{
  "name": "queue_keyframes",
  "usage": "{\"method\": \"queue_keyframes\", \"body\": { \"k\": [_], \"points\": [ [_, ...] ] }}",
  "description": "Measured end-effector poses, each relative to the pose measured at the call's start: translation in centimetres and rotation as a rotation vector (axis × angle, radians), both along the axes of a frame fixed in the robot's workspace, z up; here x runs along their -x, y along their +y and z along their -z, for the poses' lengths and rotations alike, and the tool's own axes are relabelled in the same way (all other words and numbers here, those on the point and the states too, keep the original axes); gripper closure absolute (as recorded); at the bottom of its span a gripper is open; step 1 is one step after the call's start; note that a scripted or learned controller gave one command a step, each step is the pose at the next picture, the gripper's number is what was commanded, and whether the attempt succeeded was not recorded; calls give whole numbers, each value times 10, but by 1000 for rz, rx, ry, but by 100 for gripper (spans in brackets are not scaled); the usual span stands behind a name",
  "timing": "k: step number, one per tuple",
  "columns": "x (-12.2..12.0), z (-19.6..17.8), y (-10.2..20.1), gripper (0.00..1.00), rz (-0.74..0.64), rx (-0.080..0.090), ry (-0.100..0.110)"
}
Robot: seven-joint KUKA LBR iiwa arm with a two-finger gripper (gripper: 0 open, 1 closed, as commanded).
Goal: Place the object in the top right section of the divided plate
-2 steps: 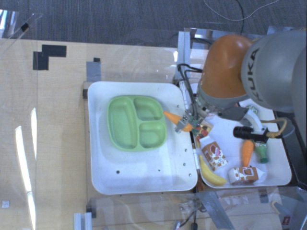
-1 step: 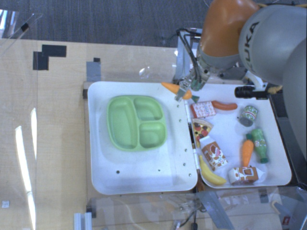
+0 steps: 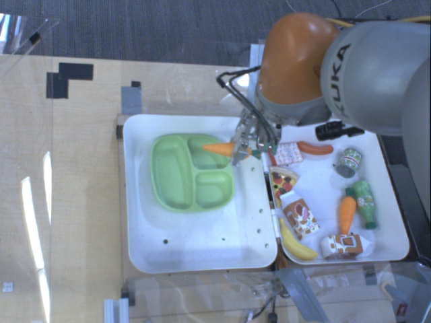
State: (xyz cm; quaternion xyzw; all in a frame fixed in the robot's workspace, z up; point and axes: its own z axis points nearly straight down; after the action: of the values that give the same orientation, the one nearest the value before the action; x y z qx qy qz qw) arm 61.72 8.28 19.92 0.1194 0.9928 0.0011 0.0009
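**A:** Now, where is the object in relation to the plate?

**B:** A toy carrot (image 3: 217, 149) lies near the middle of the frame, its long axis nearly horizontal. The pointed orange tip aims toward the frame's left, and the thick end sits at the gripper (image 3: 242, 148). The carrot is between the fingers, so the gripper looks closed on that thick end. The tip reaches over the upper right compartment of the green divided plate (image 3: 176, 173).

**A:** And the plate itself?

**B:** It rests in the left white bin (image 3: 195, 247), left of the frame's centre. It has one long compartment on its left side and two smaller ones on its right, one above the other. The carrot is over the upper of those two, at its right rim.

**A:** How is the arm posed?

**B:** The grey arm (image 3: 377, 73) enters from the upper right of the frame. Its orange band (image 3: 296, 56) sits above the wrist, and the gripper points down and leftward at the dividing edge between the two bins.

**A:** What does the next move depend on?

**B:** In my judgement, a small shift toward the frame's left would centre the carrot over the target compartment before release. I cannot tell its height above the plate.
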Motion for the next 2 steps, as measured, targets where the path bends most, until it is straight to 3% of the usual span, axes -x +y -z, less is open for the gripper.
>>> {"method": "queue_keyframes", "body": {
  "k": [1, 2],
  "points": [
    [0, 0, 0, 0, 0, 0, -1],
    [-3, -10, 2, 100, 0, -3, -5]
  ]
}}
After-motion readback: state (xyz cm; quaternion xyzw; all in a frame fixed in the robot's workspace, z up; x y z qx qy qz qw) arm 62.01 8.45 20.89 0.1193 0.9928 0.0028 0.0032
